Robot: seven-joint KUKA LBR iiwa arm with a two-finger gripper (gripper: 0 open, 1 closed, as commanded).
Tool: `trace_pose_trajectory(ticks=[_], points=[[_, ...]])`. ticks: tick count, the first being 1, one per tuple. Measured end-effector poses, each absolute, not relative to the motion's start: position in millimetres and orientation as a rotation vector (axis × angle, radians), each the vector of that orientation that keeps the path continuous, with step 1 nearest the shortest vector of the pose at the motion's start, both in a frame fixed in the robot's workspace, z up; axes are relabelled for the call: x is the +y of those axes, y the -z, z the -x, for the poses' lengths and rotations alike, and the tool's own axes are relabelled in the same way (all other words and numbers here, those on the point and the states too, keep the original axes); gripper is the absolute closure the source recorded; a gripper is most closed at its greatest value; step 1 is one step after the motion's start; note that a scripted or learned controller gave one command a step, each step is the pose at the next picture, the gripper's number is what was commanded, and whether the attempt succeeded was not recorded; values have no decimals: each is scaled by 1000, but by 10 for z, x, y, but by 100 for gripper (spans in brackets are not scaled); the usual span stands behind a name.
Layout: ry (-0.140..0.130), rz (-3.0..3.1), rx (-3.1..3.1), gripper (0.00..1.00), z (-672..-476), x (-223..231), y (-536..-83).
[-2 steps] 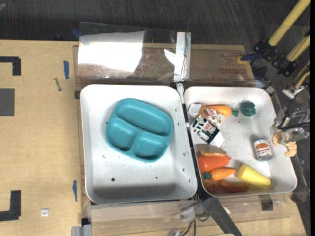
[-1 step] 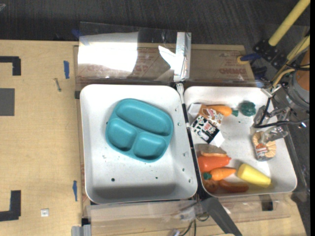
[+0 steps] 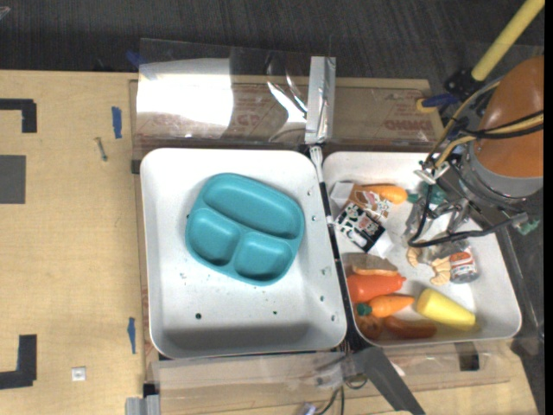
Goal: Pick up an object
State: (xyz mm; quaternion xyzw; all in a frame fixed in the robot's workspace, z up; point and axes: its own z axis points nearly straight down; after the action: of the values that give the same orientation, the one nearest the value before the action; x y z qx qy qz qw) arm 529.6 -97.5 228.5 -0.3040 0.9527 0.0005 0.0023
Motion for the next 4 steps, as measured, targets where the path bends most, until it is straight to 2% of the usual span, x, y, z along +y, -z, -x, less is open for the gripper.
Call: trace_pose_trajectory(ticks=[1,2,3,4], points=[[10,1128,2917,100,-5445,-1104,-980],[6,1249,2869,100,-5241,-611,-1882],[8,1668,2650,100,-5839,-1160,-2821],[-2,2172,2267,100,-5000,-1333,-2661]])
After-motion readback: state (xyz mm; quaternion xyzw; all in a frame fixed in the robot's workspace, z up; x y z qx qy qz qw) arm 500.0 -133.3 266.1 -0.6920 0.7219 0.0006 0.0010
